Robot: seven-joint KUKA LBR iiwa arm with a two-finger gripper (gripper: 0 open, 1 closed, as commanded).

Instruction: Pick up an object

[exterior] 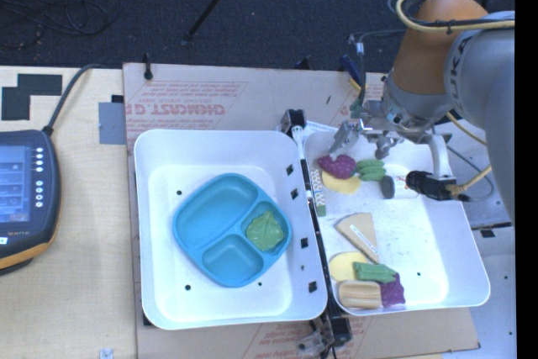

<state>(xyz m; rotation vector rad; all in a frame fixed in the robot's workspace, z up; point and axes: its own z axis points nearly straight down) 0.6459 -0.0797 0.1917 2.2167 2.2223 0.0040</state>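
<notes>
**Gripper poised over toy food in the right bin**

A purple toy cabbage piece (337, 165) is seen at the far end of the right white bin (454, 265), touching a yellow toy piece (343, 183) and a green toy vegetable (370, 169). The two-finger gripper (365, 140) is placed just above them; its fingers (345, 134) are spread, with nothing pinched between them. Nearer the camera, a tan wedge (360, 229), a yellow disc (343, 266), a green piece (374, 271), a bread-like piece (360, 294) and a purple piece (392, 292) are gathered. In the left white bin (160, 265), a blue divided tray (210, 223) carrying a green leafy toy (266, 229) is held. On the table (84, 282), a handheld control pendant (23, 185) is laid.
</notes>
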